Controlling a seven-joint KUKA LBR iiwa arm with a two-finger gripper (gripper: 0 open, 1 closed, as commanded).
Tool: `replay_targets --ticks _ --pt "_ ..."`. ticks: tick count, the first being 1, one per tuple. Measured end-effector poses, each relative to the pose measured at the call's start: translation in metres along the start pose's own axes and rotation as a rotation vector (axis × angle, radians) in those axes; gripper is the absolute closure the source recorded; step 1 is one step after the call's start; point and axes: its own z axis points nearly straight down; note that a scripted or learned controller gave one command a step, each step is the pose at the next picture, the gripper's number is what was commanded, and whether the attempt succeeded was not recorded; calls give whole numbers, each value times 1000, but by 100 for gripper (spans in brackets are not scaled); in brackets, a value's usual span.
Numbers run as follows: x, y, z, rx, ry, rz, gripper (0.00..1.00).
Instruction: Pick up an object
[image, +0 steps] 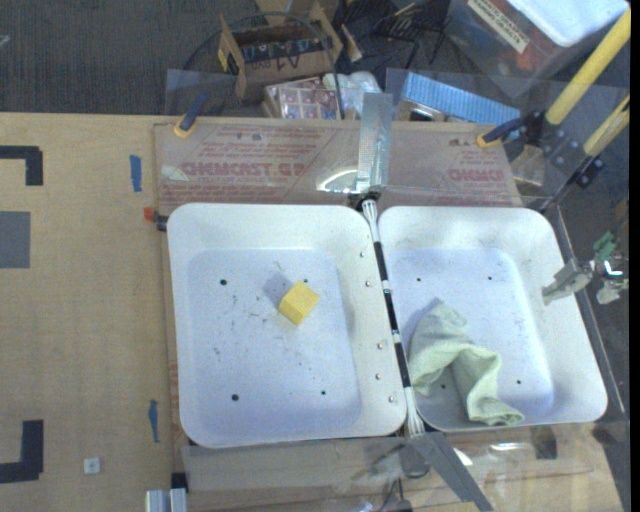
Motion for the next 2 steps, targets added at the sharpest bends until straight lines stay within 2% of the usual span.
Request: replay_targets --ticks 1,2 --pt "-11 -27 16 2 1 1 0" --pt "-12 -27 5 -3 -1 2 100"
